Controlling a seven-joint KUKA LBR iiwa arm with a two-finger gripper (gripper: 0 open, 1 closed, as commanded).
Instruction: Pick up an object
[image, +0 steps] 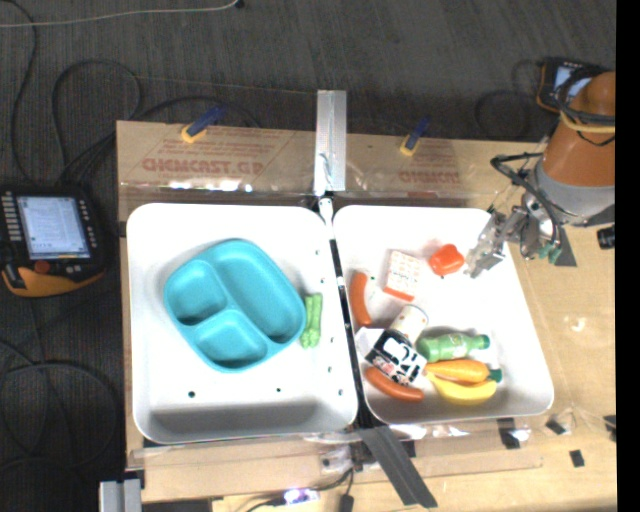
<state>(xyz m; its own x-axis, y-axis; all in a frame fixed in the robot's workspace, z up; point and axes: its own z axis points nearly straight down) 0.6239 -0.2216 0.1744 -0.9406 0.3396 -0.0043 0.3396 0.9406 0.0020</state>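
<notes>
Both white bins (240, 400) look like smooth, slightly glossy plastic. The blue divided tray (235, 302) has a matt plastic sheen. At 12 o'clock, the brown board (240, 160) looks like rough cardboard under shiny clear film. The green bottle (452, 346) and yellow banana (465, 388) appear glossy plastic. The floor (100, 60) resembles coarse dark carpet.

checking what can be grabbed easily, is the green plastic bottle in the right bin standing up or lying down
Lying down. The green plastic bottle rests on its side in the right white bin, its white cap pointing right, just above the yellow banana.
</notes>
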